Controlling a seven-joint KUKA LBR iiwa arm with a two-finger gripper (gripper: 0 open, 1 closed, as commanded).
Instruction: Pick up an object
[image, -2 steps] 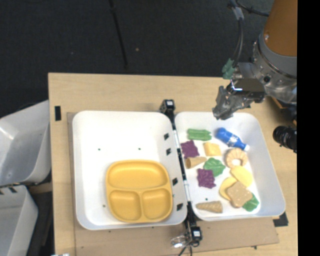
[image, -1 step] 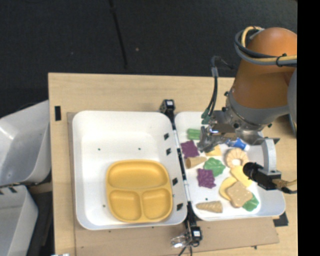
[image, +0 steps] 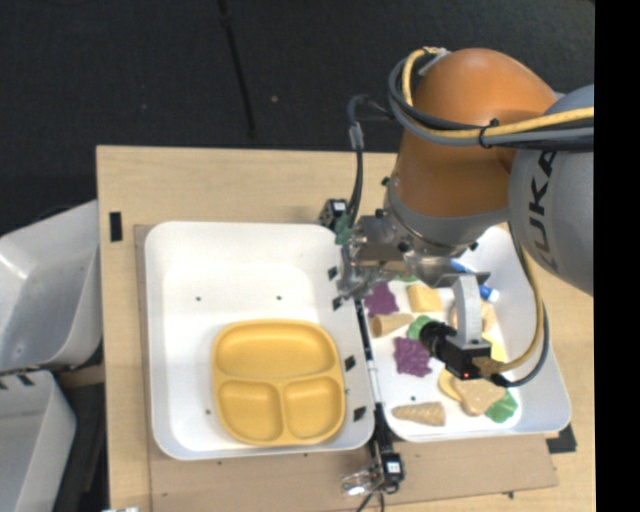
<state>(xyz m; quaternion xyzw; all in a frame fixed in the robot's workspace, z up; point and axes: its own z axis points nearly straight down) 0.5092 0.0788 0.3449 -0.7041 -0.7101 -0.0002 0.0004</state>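
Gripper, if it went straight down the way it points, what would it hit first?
Probably the purple toy in the right bin, just under the gripper; depth is unclear.

One camera above looks down at a slant, fairly near, on the bench (image: 125, 180), left bin (image: 230, 270) and right bin (image: 537, 415); the arm (image: 470, 140) enters from the right.
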